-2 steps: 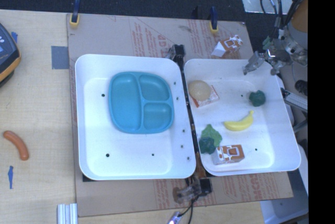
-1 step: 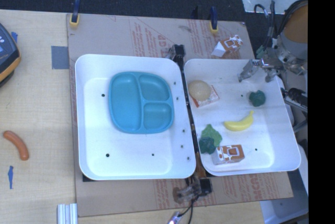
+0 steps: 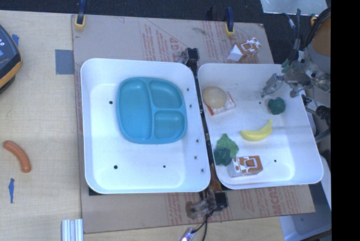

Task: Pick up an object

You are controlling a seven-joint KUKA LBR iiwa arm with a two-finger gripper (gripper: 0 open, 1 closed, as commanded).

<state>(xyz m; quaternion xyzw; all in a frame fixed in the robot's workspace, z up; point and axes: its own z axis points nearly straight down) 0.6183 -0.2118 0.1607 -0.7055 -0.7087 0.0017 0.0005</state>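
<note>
metal two-finger gripper (image 3: 277, 84): over right white bin (image 3: 292, 175), upper right, jaws spread, holding nothing | small dark-green round object (image 3: 276, 105): just below it | yellow plastic banana (image 3: 257, 132): mid-bin | left white bin (image 3: 95, 121): blue divided plate (image 3: 152, 110)

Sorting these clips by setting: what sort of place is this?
Likely a robotics lab bench: two white bins on clamped cardboard, toy food such as a banana, and a gripper.
</note>
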